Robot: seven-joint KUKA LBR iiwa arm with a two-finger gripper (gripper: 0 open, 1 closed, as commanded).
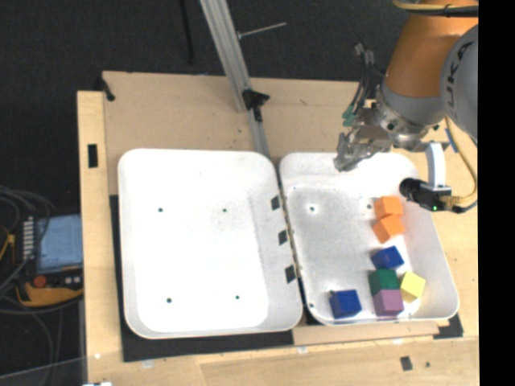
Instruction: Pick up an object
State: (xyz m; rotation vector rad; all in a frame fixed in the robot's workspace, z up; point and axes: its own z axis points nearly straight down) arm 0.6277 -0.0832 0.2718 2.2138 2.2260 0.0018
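Observation:
Several small cubes lie in the right bin (322,240). Two orange cubes (389,207) (389,227) sit near its right wall. Below them are a blue cube (388,257), a green cube (384,280), a yellow cube (413,285) and a purple cube (388,301). Another blue cube (344,303) rests by the front wall. My gripper (348,159) hangs over the bin's far edge, up and to the left of the orange cubes, apart from all cubes. I see nothing held in it.
The left bin (197,240) lies beside the right one, with dark clips along the shared edge. A slanted metal pole (233,63) rises behind the bins. A blue device (56,244) and cables sit off the bench at left.

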